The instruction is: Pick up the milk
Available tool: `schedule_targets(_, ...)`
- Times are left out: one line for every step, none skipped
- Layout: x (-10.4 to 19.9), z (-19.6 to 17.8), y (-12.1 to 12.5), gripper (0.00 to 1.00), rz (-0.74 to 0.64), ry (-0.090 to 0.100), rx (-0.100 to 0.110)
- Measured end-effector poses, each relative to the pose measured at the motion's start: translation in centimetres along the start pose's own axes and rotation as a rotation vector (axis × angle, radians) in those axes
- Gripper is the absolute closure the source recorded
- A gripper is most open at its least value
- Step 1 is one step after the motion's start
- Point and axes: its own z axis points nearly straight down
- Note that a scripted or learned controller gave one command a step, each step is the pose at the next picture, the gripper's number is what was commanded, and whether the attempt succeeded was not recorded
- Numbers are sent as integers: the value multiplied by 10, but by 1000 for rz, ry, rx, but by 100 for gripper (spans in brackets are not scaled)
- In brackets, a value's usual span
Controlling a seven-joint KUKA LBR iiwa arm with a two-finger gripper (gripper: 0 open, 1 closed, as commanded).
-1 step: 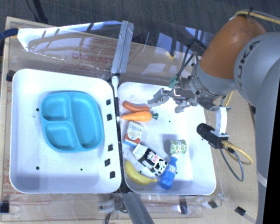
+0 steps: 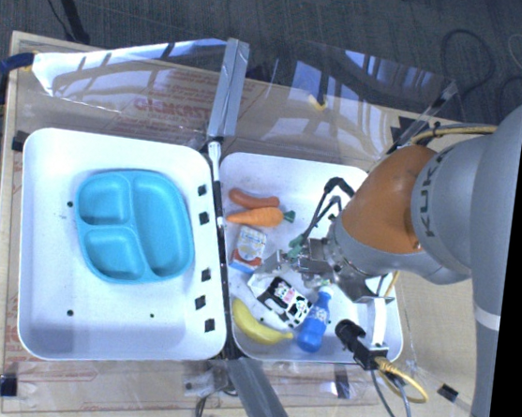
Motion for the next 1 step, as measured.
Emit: schedule_targets(6,42,-25,0,-22,-3,-17)
